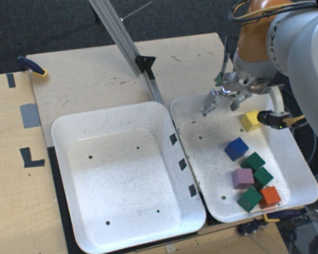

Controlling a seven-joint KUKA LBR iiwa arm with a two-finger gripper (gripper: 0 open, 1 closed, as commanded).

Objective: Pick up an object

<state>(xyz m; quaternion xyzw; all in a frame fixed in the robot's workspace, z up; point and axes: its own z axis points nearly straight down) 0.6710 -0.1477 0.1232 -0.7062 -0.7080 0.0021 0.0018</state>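
Over the far end of the right bin (194, 147) hangs the gripper (223, 103), two metal fingers splayed apart with nothing between them, so jaws read as wide and empty. Arm (276, 30) comes in from the right side of that bin, orange band above the wrist. Blocks all sit in the right bin, toward its near and right part: yellow block (250, 120) closest to the gripper, just beside the bin's right wall; blue block (236, 148) a little nearer the camera; then a tight cluster at the near corner, with purple block (243, 177), a green block (253, 161) touching it, another green block (250, 199) below, and an orange block (270, 195) beside that. A third green one may sit between purple and orange, hard to separate at this resolution. Left bin (72, 187), beside the right bin, holds no blocks that I can make out. Progress: nothing grasped, nothing lifted, gripper looks raised above the bin floor rather than down among the blocks. Left to do: choose a block, likely yellow as nearest, descend, close, lift. Cluster blocks touch each other, so a grab there looks riskier.
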